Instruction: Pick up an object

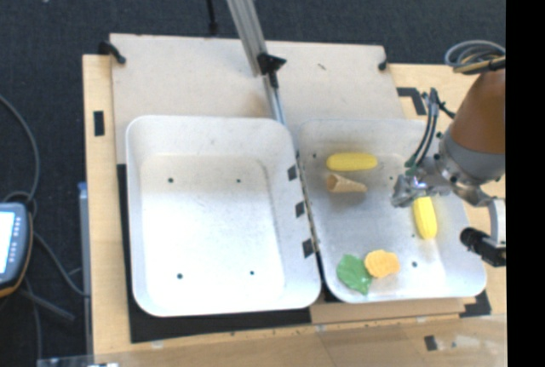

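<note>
**Over the right bin: gripper at a yellow piece, grasp unconfirmed**

Over the right bin [341, 135] your arm [477, 118] reaches in, and the gripper [412, 191] sits right at the top end of a yellow corn-like piece [425, 219] lying near the bin's right side. You can't tell from this view whether the claw is released or clenched; the wrist hides it, and nothing shows between any fingers, so don't log a hold.

Other candidates: a yellow banana-shaped piece [352, 162] touching a tan wedge [345, 183] near the bin's top, and an orange round piece [381, 263] beside a green leafy piece [353, 273] at the front. The left bin [145, 152] is well apart.

Risks, as judgement: contact at the corn's tip may roll or pivot it away instead of lifting. A smooth rounded toy may slip out. Pushing it against the bin wall could jam it.

No readable brands, labels or writing.
</note>
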`<state>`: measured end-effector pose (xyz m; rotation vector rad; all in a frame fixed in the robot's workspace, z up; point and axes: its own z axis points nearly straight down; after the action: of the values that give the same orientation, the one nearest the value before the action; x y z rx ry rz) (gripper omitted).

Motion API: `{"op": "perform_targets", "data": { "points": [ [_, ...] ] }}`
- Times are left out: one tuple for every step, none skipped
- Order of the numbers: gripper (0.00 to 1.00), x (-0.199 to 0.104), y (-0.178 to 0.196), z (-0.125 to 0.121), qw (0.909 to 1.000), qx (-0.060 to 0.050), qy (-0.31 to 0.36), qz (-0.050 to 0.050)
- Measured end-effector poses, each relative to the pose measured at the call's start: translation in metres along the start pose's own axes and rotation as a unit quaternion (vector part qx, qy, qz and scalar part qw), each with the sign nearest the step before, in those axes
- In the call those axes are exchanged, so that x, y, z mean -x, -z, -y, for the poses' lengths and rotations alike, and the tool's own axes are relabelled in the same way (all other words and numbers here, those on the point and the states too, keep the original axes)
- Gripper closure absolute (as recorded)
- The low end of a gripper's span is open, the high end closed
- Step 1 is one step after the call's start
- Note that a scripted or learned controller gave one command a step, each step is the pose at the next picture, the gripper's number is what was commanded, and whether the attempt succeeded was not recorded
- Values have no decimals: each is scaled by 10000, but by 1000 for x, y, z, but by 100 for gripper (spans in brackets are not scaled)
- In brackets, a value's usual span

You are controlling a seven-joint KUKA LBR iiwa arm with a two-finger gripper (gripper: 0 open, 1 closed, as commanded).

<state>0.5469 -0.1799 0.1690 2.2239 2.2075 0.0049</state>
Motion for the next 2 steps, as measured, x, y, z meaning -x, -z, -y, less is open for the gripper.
{"op": "perform_targets", "data": {
  "points": [
    [100, 8, 60, -9, 10000, 2, 47, 0],
    [100, 9, 93, -10, 10000, -14, 55, -8]
  ]
}}
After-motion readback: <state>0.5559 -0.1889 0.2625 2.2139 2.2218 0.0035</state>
